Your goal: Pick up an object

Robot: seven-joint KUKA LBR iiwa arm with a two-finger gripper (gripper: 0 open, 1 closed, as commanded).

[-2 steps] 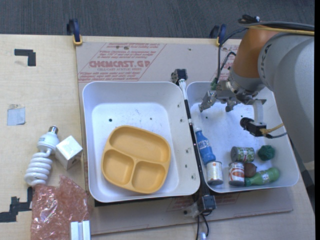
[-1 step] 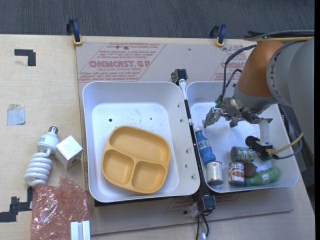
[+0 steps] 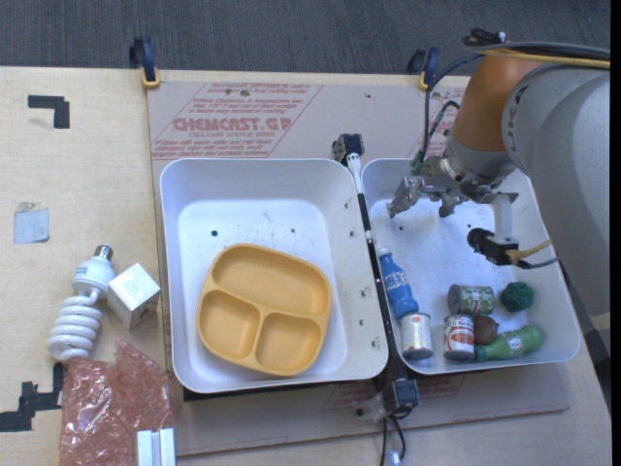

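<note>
Two white bins side by side on the tabletop (image 3: 87, 173). Left bin (image 3: 184, 221) with a yellow three-compartment tray (image 3: 264, 309) lying flat in it, nothing on the tray. Right bin (image 3: 441, 250) holding all the small stuff, bunched along the near edge: blue bottle (image 3: 396, 284) lying next to the divider, small clear spool-looking thing (image 3: 416, 335) just below it, two little cans (image 3: 471, 300) and (image 3: 459, 337) close together, dark green ball (image 3: 517, 295) off to the right, green bottle (image 3: 508, 344) lying on its side along the front wall, brownish lump (image 3: 485, 330) tucked between can and green bottle, too small to name.

Gripper (image 3: 427, 199) up over the far part of the right bin, fingers spread apart, nothing between them, well clear of the cluster of objects. Grey arm with orange band (image 3: 490, 95) coming in from the right.

Off to the left on the tabletop: spiral light bulb (image 3: 82, 309), white cube (image 3: 134, 294) touching it, crinkly pink plastic bag (image 3: 112, 406) near the front edge.
</note>
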